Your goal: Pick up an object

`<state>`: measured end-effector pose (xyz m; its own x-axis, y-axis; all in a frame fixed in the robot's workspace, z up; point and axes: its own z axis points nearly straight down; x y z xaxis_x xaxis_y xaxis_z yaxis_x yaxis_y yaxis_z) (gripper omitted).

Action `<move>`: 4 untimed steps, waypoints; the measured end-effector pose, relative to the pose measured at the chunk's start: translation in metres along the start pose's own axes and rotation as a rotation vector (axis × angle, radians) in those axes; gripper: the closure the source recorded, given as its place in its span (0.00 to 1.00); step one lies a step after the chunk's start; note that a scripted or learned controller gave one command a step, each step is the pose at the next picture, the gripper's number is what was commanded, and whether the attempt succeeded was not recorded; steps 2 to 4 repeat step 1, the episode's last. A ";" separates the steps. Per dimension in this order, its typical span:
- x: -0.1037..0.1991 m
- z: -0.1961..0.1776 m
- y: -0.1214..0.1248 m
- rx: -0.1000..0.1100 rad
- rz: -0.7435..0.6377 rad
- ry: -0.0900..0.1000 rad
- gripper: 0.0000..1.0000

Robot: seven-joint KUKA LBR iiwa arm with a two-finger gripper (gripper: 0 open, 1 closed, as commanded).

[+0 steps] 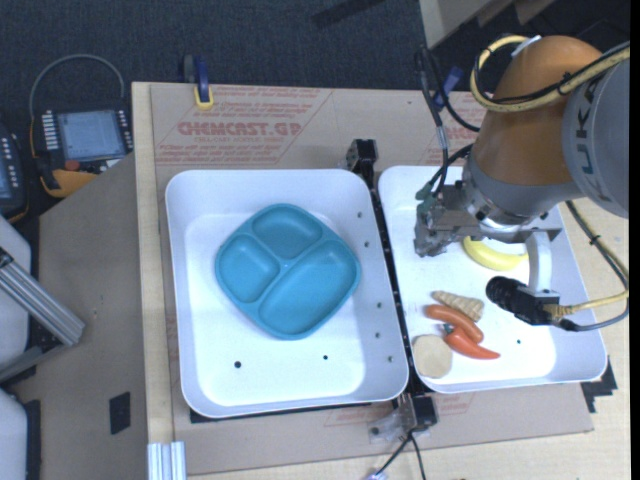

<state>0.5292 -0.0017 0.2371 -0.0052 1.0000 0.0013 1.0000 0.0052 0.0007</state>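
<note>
My gripper hangs over the upper left part of the right bin, beneath the orange wrist band. A yellow banana lies just to its right, partly hidden under the arm. Below it rest a tan cone-shaped shell, two orange-red chili peppers and a round beige biscuit. I see nothing between the fingers.
The left bin holds a blue divided plate. A black cylinder with a cable sticks out from the arm over the right bin. A black clamp sits at the top between the bins.
</note>
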 end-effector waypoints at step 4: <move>0.046 0.010 -0.001 0.005 0.000 0.000 1.00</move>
